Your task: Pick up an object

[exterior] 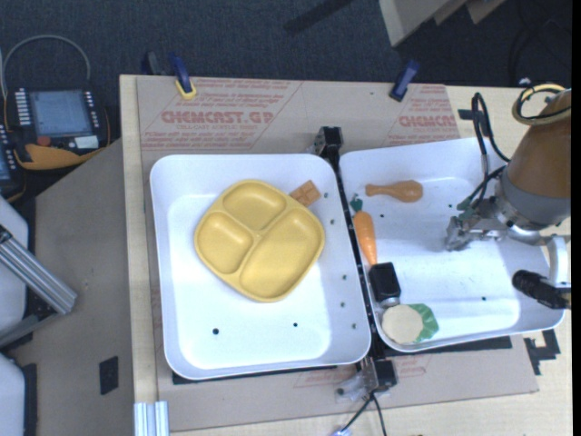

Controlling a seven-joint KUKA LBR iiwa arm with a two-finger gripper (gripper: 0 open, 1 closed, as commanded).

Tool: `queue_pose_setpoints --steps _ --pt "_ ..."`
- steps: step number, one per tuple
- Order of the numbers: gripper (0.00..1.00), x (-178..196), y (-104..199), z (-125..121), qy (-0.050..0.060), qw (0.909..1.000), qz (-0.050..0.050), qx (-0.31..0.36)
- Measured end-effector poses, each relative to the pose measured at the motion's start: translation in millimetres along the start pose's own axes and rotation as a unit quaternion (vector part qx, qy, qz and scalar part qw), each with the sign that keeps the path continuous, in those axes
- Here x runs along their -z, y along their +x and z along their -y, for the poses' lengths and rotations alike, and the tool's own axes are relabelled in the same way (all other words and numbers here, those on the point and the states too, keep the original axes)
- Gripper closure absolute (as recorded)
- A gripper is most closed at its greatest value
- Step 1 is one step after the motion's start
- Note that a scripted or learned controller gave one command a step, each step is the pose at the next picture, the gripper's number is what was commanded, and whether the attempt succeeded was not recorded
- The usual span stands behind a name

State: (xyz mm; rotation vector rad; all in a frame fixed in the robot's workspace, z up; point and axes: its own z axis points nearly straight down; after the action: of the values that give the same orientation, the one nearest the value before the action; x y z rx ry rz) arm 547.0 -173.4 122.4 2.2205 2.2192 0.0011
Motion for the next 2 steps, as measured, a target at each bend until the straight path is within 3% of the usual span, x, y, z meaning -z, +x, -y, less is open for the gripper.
queue_pose_setpoints --steps 2 --pt "1.0 115.6 15.7 -12.3 -0.003 1.0 0.001 0.001"
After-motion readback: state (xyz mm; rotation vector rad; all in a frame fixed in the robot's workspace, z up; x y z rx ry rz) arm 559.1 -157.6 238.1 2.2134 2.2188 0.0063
